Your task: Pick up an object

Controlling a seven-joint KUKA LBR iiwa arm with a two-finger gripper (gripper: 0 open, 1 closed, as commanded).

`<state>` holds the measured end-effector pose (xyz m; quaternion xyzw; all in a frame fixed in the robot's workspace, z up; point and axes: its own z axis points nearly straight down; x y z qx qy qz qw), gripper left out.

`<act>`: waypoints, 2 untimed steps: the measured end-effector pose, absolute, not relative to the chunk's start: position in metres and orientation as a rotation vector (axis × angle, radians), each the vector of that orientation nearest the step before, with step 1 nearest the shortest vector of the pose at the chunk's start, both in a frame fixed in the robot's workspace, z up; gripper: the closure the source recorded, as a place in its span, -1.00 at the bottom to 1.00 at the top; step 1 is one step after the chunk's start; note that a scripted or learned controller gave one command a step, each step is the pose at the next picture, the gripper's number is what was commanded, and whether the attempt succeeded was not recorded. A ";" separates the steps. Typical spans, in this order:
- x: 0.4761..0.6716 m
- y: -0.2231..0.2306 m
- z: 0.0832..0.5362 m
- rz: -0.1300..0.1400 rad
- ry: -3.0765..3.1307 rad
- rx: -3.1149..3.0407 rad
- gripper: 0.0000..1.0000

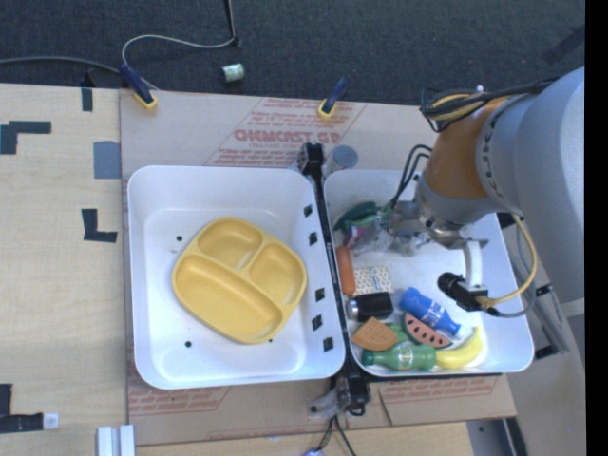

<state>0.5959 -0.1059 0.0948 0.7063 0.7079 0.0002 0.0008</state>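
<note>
The nearest candidate is the green object (359, 218) in the upper left part of the right bin (518, 345), right of frame centre. It lies just to the left of my gripper (397, 228), close enough that I cannot tell whether we touch. Its shape is too tangled with my wrist to give a long axis.

Whether my gripper is spread or closed I cannot tell, and I see nothing between its tips.

Below it, toward the lower edge of the frame, lie an orange carrot (347, 269) running up-and-down along the bin's left wall, a blue bottle (429, 313), a watermelon slice (424, 332), a green bottle (401, 357) and a banana (463, 350).

The left bin (152, 255) holds a yellow divided plate (239, 279), well apart.
</note>
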 end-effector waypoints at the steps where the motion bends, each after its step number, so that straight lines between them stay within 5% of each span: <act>1: 0.523 -0.106 0.085 0.000 2.221 2.222 -1.00; 2: 0.485 -0.118 0.086 0.003 2.219 2.219 -1.00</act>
